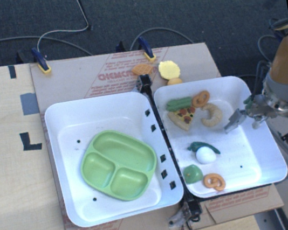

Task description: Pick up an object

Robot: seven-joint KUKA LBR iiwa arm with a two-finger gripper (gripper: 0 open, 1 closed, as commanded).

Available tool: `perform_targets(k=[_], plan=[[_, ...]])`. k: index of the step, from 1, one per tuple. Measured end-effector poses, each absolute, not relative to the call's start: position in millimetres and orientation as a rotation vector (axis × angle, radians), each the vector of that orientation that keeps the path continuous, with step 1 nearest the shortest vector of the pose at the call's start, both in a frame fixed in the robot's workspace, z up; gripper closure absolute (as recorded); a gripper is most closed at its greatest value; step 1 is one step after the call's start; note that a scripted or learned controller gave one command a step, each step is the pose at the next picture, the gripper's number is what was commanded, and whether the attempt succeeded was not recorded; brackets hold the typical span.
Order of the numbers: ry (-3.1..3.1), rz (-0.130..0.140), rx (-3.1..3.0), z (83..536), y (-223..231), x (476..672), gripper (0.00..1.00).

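Note:
My gripper (243,121) hovers over the right edge of the right bin (251,170), fingers spread and nothing between them. To its left lie a tan croissant (212,115), a pizza slice (182,117), a green pod (178,103) and a small pretzel (201,98). Nearer the front are a white egg (206,155) with a dark green leaf (199,146) on it, a green lump (192,173) and a second pretzel (214,182). A green divided plate (119,165) sits in the left bin (65,152).
A yellow round toy (169,70) and an orange piece (143,69) lie on the cardboard behind the bins. Blue clamps (41,61) hold the cardboard's back edge. Cables run over the dark floor at the back.

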State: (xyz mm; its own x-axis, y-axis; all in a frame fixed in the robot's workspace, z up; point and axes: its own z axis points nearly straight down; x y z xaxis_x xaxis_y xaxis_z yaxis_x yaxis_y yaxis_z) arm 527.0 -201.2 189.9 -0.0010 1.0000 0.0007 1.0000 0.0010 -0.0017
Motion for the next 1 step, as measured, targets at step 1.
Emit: perform_targets(k=[1], plan=[[-2.221,0.004,-2.218,94.7,-205.7,583.8,0.0]])
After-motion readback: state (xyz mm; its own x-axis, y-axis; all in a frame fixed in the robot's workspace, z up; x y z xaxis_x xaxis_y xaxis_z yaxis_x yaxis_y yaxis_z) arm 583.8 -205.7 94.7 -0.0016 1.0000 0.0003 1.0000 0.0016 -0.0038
